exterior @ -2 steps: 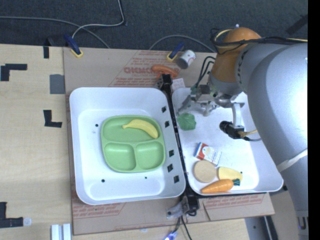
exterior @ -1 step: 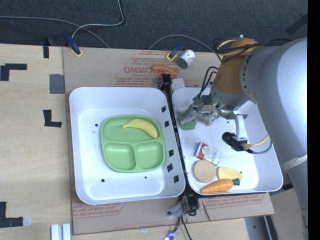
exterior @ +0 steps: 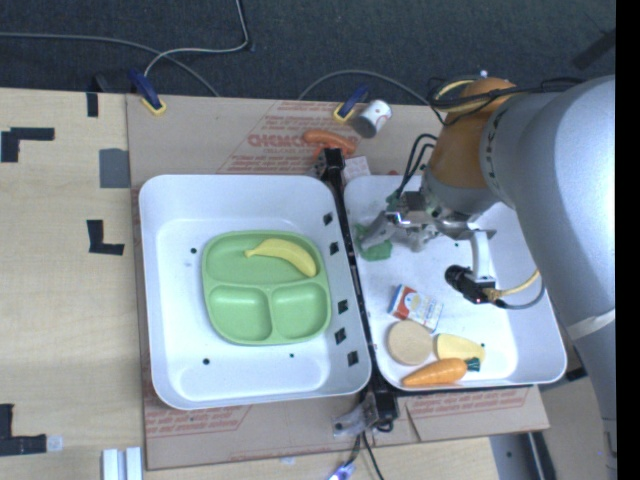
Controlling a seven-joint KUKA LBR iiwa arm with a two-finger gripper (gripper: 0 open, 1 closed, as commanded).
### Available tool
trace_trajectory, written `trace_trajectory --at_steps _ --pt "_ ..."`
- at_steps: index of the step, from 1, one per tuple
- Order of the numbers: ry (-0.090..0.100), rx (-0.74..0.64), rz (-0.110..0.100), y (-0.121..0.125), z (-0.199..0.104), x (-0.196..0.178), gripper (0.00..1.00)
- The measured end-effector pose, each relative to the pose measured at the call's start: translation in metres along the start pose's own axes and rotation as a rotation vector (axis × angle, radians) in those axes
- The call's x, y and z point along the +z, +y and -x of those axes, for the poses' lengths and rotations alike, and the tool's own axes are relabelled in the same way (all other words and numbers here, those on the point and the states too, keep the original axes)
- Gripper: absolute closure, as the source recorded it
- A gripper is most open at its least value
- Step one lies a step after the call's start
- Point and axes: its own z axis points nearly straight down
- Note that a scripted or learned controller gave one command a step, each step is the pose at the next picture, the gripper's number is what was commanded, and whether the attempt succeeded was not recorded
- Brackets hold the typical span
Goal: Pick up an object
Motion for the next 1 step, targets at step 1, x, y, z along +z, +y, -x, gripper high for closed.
trace_trajectory --at_steps 1 --pt "0.002 0.000 -0.001 0.0196 -0.0005 0.0006 0.00"
